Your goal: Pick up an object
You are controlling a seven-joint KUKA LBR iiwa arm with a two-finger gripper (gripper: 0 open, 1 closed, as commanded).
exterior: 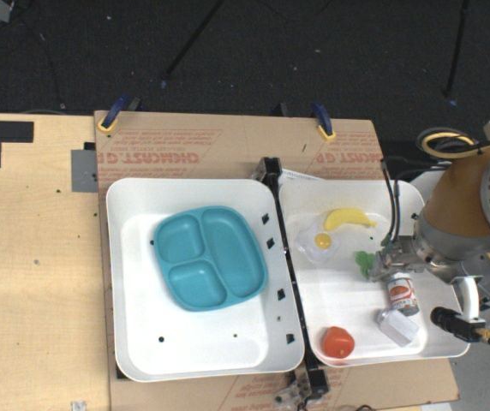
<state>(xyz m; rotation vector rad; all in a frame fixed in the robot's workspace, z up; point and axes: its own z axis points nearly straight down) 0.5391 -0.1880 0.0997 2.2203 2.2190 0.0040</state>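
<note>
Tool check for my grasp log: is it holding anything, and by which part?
Cannot be told. The tool sits low in the right bin beside a green object, above a small can.

I see the divided plate [209, 258] in the left bin [134, 332]; right of it, the right bin [331, 311] holds banana [349, 219], can [402, 295] and ball [338, 342].

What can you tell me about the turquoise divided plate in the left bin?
The turquoise divided plate looks like smooth plastic, roughly rectangular with rounded corners. Raised ridges split it into three compartments: two at the far side and one larger at the near side. Nothing lies in any compartment. It lies flat, right side up, turned a little askew to the bin's walls, near the middle of the left bin. It touches only the bin floor.
</note>
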